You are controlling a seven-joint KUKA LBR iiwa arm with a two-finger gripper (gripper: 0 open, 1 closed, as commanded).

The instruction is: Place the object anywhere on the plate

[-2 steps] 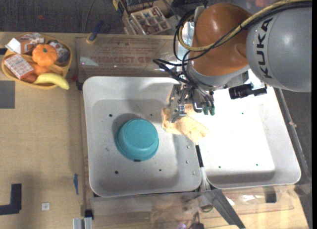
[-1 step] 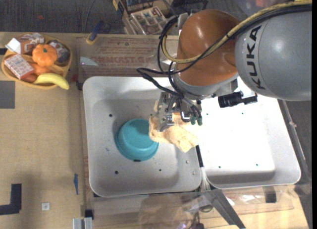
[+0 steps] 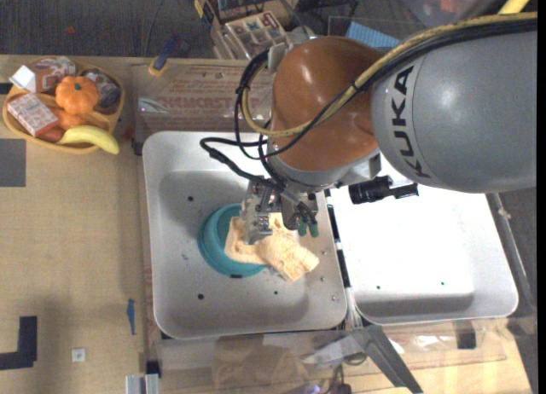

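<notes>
My arm is bulky grey metal with black KUKA lettering. An orange band rings my wrist. Black and yellow cables loop alongside it.

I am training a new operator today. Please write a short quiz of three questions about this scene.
1. True or false: the teal plate sits in the left bin.
2. What lies beside the orange pumpkin in the basket? A) a banana B) a cup
3. The gripper is over the beige object, which lies partly on the ____.

Key: 1 true; 2 A; 3 plate.
</notes>
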